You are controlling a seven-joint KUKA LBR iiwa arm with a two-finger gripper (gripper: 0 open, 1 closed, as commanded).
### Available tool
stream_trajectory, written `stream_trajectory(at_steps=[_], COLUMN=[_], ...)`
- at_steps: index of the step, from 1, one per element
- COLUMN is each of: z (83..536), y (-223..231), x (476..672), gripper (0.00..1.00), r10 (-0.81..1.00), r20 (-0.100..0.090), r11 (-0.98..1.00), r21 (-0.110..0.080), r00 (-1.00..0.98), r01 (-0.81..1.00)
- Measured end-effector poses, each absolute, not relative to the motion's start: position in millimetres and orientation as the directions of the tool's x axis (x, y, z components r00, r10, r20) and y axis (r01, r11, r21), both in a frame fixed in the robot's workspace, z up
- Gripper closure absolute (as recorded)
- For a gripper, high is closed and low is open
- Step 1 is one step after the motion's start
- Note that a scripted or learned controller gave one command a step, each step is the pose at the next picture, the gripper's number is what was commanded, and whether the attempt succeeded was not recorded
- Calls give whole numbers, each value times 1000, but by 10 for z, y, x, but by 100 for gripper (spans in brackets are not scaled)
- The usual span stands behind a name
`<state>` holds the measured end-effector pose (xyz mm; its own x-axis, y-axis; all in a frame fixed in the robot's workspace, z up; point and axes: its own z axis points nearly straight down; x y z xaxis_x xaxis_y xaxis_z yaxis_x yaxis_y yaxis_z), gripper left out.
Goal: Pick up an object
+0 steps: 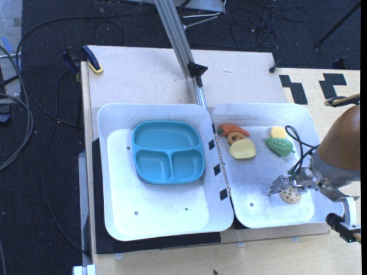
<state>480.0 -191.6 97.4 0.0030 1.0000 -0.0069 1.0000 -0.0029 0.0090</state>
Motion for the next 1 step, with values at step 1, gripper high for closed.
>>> stream_trajectory(at_steps=[1], z=[1102], y=[-1934], x=[4835], gripper=[100], r10=[1000], r20=[-14], r11=[-4], r21=[22], r00=[4], r01=[1000])
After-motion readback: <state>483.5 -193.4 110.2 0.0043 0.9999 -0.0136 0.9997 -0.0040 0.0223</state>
